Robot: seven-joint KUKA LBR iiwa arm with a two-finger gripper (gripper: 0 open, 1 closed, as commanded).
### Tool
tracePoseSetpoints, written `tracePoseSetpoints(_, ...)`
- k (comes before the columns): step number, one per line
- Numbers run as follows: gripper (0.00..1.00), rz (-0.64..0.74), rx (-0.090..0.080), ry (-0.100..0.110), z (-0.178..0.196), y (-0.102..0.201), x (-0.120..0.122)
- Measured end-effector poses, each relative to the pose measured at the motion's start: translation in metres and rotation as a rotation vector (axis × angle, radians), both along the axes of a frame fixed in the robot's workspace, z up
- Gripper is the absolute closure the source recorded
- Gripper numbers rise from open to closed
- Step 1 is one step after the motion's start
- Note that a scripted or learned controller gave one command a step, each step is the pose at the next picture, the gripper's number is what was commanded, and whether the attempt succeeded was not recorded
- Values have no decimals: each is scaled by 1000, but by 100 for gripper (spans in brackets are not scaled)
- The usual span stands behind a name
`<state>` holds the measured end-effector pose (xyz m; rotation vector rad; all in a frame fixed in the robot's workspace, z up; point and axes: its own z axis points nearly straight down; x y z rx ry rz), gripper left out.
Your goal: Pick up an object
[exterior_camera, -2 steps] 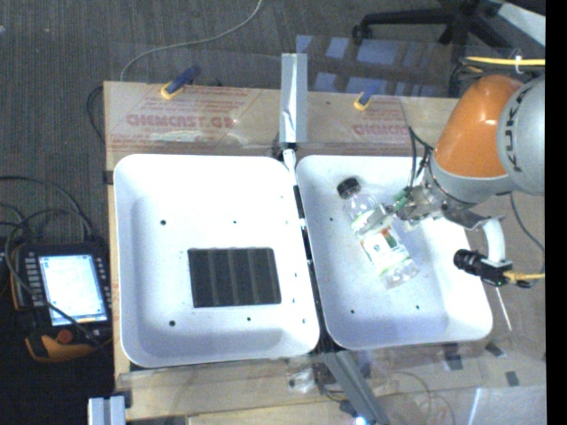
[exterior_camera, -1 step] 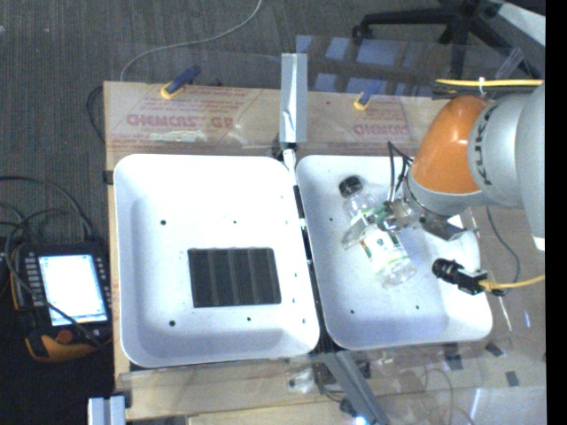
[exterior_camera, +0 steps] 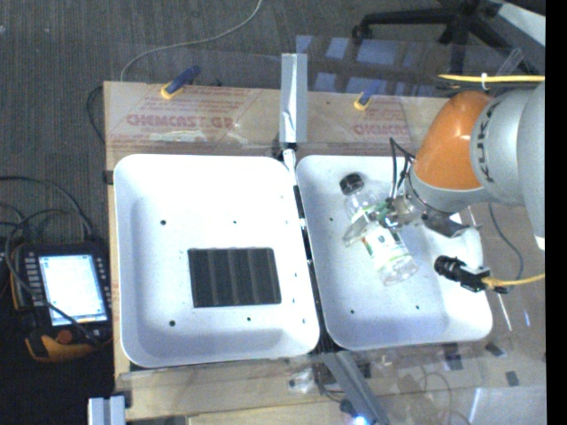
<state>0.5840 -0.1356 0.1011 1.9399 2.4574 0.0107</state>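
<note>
A clear plastic bottle [exterior_camera: 395,260] with a black cap [exterior_camera: 353,183] lies slanted in the right bin [exterior_camera: 354,321]. The cap points to the back left and the base to the front right. My gripper [exterior_camera: 382,217] is low over the bottle's middle, reaching in from the right under the orange band [exterior_camera: 450,149]. It overlaps the bottle, and I cannot make out whether it touches it. A dark ridged rectangular block [exterior_camera: 234,276] lies flat in the middle of the left bin [exterior_camera: 142,237].
The two bins meet at a raised rim [exterior_camera: 301,237] just left of the bottle. A black connector on a yellow cable [exterior_camera: 459,272] hangs over the right bin's right side. A handheld controller [exterior_camera: 64,290] lies on the floor at left.
</note>
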Motion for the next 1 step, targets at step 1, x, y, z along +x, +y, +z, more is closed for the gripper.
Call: tracePoseSetpoints(1, 100, 54, 1, 14, 82, 67, 23)
